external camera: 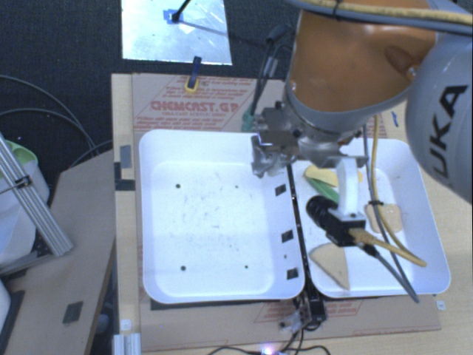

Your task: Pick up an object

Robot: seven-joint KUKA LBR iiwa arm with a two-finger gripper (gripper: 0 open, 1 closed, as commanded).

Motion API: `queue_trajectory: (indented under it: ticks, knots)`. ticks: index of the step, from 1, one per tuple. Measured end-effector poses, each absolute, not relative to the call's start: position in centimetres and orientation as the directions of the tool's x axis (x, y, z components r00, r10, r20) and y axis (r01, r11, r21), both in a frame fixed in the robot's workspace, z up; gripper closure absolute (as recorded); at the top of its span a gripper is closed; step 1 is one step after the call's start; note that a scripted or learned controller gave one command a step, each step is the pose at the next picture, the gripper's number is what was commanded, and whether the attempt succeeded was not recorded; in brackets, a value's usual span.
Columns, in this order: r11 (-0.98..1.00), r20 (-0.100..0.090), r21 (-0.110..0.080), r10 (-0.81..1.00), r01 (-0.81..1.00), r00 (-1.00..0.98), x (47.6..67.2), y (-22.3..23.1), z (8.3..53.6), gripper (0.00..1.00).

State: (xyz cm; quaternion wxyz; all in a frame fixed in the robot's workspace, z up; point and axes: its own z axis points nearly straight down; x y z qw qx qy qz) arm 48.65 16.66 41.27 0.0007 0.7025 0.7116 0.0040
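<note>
The two-finger gripper (264,161) is seen at the far end of the bench, over the rim where the two bins meet, on the left bin's side of the divide. Whether it is released or clenched cannot be told from this slant, as the bulk of the grey arm with its orange band is set above it. Nothing can be seen held in it.

The shallow white left bin (199,220) is marked by fine dark specks across its floor and a few small dark dots. Small dark squares are spaced along its right wall.

The things that could be picked up are found in the shallow white right bin (429,250). A pale yellow, pointed piece with a green edge (319,174) lies near the bin's far left corner, just beside the gripper and partly hidden by the robot. A tan, wedge-shaped flat piece (331,266) lies near the bin's near left corner, close to the dividing wall. A pale tan rounded piece (390,217) lies towards the bin's right side; what it is made of is hard to judge, though it appears to be soft or foam-like. The three pieces are set apart from one another.

Both bins are borne on a brown cardboard sheet with red printed lettering (192,106). Beyond it a shiny square metal plate (174,17) lies on the dark floor.
</note>
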Motion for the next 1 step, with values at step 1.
queue_trajectory:
  ticks: [1]
  knots:
    - [0.009, 0.003, 0.006, 1.000, 1.000, -0.009, 48.73, 16.14, 42.17, 1.00]
